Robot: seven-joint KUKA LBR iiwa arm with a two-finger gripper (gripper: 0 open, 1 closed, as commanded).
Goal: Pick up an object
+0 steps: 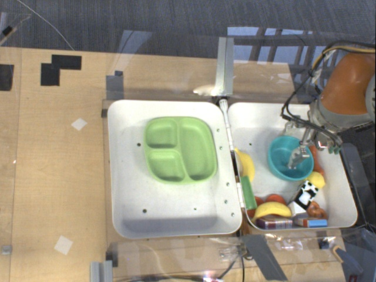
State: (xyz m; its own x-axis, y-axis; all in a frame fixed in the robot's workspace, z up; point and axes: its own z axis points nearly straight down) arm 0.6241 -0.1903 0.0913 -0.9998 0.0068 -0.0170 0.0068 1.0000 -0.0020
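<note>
2 white bins [126, 216], 1 green tray [179, 149], 1 teal bowl [283, 160], 2 bananas [271, 209], approx. 5 small misc items.

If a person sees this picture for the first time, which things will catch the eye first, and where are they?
The bright green divided plate lies alone in the middle of the left bin. In the right bin a teal bowl stands out, with the tool over its right side. Below the bowl, small toys crowd the near edge, among them a yellow banana.
</note>
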